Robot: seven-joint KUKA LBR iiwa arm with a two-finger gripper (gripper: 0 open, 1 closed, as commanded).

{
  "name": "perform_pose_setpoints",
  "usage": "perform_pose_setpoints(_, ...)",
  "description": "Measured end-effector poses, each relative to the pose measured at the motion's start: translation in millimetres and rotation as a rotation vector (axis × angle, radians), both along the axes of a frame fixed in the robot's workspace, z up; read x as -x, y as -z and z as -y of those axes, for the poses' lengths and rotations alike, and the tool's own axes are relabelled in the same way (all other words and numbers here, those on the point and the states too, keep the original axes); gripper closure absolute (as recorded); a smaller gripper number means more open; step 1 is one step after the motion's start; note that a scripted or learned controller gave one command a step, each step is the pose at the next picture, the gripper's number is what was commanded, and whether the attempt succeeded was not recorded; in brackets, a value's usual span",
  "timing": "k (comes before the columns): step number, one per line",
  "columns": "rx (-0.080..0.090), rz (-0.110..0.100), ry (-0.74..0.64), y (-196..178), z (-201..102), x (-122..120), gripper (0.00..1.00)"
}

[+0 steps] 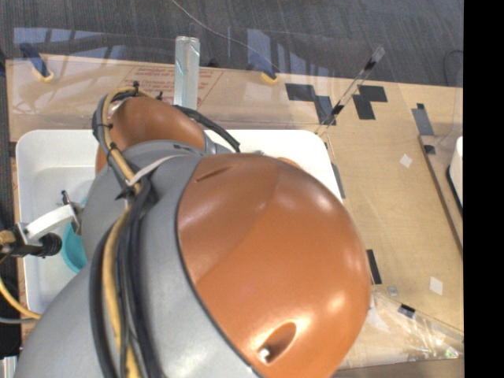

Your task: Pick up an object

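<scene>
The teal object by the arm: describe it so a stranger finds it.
Find the shallow white bin at the view's left. Along its left side, beside the big grey arm, a small teal curved piece peeks out. It is the sole teal thing there.

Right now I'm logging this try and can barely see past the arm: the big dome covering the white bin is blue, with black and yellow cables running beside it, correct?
Not quite. In the camera view the dome of the arm is orange, not blue. It does cover much of the white bin, and black and yellow cables do run beside it.

White bin (pixel 39 152) on brown bench (pixel 394 187).
</scene>
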State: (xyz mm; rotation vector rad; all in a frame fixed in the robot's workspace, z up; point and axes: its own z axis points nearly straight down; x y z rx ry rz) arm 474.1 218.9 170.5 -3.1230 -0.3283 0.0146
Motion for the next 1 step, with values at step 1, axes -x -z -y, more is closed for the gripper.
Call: perform_pose_setpoints(1,-0.014,0.029,-0.003,57.4,-4.7,-8.4,1.00)
